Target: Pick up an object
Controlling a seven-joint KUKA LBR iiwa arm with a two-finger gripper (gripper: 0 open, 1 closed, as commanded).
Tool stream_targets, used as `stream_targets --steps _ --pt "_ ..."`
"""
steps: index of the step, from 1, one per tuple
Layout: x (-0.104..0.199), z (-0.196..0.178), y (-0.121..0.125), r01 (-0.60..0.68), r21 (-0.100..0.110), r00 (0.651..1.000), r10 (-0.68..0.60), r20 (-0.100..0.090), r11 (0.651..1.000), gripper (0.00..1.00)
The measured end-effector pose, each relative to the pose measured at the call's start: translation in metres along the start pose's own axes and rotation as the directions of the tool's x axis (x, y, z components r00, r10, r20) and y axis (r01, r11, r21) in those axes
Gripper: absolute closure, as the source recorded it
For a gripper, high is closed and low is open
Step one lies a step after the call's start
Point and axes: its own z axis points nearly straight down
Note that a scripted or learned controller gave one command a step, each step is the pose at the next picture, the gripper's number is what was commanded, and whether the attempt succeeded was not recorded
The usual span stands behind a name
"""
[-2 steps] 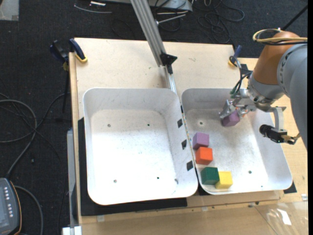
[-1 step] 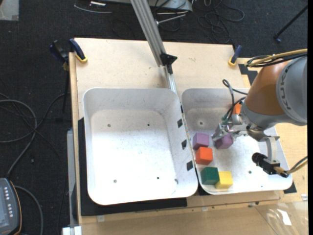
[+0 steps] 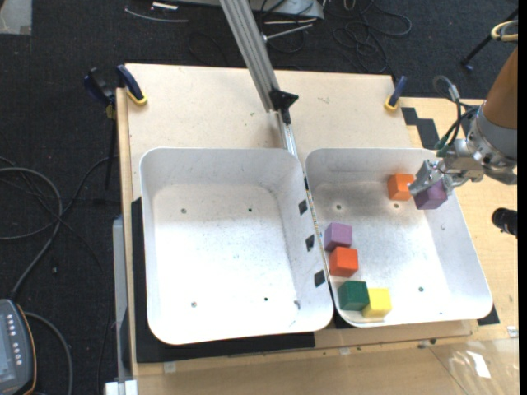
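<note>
My gripper (image 3: 433, 183) hangs over the far right part of the right bin (image 3: 461, 257). It is shut on a purple block (image 3: 431, 196), which sits tilted between the fingertips. An orange block (image 3: 400, 186) lies just to the left of it, close to the held block. Near the bin's left wall lie another purple block (image 3: 338, 235) and an orange block (image 3: 343, 261). A green block (image 3: 353, 295) and a yellow block (image 3: 379, 301) rest side by side at the near edge.
The left bin (image 3: 218, 303) stands beside the right one, with a shared ridge between them. A slanted metal bar (image 3: 251, 44) reaches down to the bins' far junction. Clamps (image 3: 132, 85) sit at the board's far corners.
</note>
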Motion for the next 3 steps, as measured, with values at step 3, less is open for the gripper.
stream_targets --steps 3 --pt "0.208 -0.011 0.052 0.01 -0.001 1.0 -0.01 -0.005 1.0 1.0"
